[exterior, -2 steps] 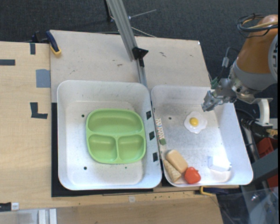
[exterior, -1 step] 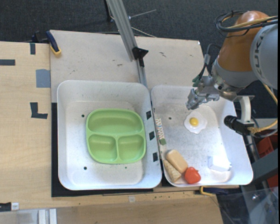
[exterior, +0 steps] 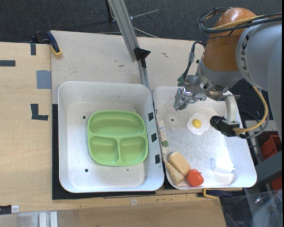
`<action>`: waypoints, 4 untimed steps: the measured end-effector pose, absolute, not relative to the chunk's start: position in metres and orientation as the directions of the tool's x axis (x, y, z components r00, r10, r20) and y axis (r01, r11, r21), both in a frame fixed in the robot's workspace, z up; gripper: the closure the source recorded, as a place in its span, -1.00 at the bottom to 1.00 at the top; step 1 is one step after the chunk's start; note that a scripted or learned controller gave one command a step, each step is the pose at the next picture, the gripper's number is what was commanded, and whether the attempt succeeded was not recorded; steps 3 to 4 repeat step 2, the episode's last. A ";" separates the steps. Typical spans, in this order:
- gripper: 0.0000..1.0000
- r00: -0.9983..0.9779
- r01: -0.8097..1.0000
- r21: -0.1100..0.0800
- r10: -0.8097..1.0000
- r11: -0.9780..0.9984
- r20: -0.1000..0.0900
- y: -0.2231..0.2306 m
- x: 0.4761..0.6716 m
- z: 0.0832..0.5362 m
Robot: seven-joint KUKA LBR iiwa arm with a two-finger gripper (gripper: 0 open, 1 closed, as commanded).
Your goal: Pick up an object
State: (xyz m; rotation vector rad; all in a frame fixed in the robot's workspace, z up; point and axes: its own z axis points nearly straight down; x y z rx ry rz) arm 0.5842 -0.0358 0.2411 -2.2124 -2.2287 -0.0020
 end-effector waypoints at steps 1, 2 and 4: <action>1.00 -0.008 1.000 -0.002 1.000 0.008 0.002 0.028 0.579 0.239; 1.00 -0.008 1.000 -0.004 1.000 0.008 0.002 0.090 0.563 0.233; 1.00 -0.008 1.000 -0.004 1.000 0.008 0.002 0.090 0.563 0.233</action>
